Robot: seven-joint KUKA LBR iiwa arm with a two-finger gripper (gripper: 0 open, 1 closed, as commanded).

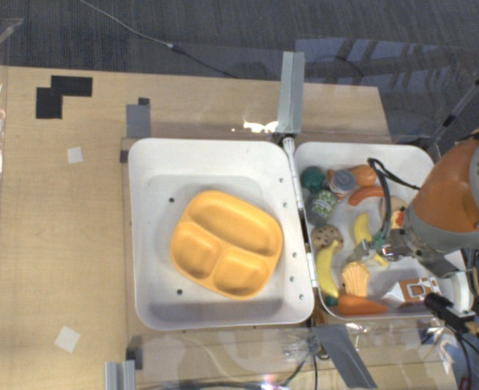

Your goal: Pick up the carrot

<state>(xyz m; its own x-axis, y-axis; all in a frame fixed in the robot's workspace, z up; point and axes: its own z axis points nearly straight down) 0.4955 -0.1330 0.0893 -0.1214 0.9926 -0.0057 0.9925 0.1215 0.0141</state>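
A yellow three-compartment plate (226,243) sits in the left bin (154,218) on the table (53,242). In the right bin (414,157), a banana (327,270) lies by the dividing wall, and the carrot (360,305) rests along the near edge, just below a ridged yellow toy (354,278). The arm's hand (377,246) hovers above the toys mid-bin; whether it is clenched or released cannot be told.
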